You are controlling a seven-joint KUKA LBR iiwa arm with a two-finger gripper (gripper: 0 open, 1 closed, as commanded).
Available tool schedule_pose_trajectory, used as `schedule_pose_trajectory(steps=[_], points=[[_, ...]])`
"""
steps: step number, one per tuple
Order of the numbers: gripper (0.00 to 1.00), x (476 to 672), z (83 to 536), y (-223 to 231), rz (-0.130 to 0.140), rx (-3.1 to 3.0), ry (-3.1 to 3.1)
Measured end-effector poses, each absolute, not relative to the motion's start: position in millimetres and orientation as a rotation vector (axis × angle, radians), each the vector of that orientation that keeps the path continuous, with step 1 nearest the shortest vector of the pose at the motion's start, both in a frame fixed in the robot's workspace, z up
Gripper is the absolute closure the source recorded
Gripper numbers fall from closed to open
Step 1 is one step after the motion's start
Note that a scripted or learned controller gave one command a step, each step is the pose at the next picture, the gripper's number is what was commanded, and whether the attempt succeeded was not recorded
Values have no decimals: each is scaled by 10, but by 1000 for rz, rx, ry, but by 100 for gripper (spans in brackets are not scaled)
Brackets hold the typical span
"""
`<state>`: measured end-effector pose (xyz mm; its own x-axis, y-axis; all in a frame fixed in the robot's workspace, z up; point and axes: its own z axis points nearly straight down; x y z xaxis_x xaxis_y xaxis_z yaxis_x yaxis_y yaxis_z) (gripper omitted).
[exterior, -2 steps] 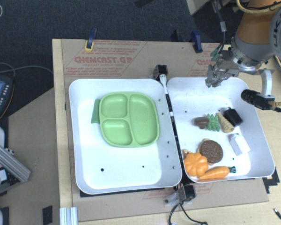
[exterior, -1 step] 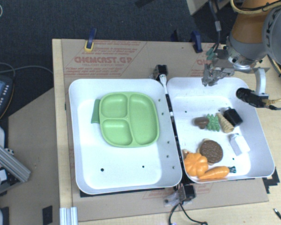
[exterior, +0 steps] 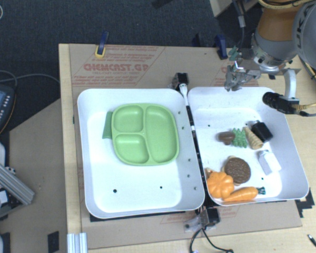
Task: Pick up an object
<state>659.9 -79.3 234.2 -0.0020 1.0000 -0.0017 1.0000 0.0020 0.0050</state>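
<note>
The right bin [exterior: 221,104] holds several small objects. A brown lump [exterior: 226,137] lies beside a green spiky toy [exterior: 239,137], with a tan and black piece [exterior: 258,132] to their right. Nearer the front are a white block [exterior: 268,161], a round brown cookie [exterior: 237,169], an orange pumpkin-like toy [exterior: 219,183] and a carrot [exterior: 243,194]. My gripper [exterior: 235,83] hangs over the bin's far rim, well apart from all of them, with nothing seen in it.
A green divided plate [exterior: 145,133] lies in the left bin [exterior: 95,167]. A black clip [exterior: 180,80] sits at the far end of the seam between the bins. The far half of the right bin's floor is bare white.
</note>
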Motion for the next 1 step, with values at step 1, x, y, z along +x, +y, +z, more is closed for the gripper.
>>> schedule_pose_trajectory(steps=[1], points=[[100, 6529, 2299, -743, -2, 2222, 2223]])
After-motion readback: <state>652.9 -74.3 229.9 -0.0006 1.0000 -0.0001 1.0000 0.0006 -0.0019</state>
